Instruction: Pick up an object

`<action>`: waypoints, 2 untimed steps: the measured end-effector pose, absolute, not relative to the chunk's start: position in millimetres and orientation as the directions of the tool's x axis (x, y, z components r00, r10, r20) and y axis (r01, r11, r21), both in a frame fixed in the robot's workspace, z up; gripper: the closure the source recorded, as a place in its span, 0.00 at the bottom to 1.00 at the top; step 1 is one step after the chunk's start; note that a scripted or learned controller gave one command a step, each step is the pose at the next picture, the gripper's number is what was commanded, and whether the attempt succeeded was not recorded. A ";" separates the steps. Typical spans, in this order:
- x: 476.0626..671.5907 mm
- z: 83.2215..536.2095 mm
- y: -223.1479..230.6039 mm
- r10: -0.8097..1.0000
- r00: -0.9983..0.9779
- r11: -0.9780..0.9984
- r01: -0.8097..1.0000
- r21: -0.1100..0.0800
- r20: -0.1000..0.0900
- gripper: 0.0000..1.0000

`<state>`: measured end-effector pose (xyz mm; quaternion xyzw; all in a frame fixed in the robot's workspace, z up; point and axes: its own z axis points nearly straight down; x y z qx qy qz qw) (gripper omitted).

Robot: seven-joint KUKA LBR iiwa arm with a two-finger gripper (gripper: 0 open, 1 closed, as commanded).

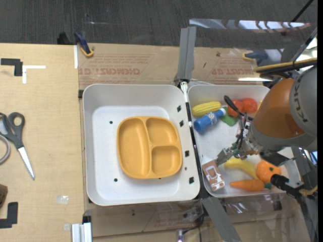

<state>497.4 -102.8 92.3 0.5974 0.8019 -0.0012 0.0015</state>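
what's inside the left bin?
The left bin holds one yellow divided plate with three compartments, lying flat near the middle. Nothing shows in its compartments. Whatever lies under the plate is covered.

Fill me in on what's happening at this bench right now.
A KUKA arm reaches into the right bin, which holds toy food: a corn cob, a blue bottle, a banana, a carrot and an orange. Its gripper hangs low just above the banana, with nothing visibly held. The left bin holds a yellow divided plate. Scissors lie on the bench to the left.
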 end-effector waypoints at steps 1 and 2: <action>498.0 101.2 -102.4 0.957 -0.289 0.289 0.957 0.000 -0.004 1.00; 480.9 183.8 -178.5 0.876 -0.483 0.483 0.876 0.001 -0.002 1.00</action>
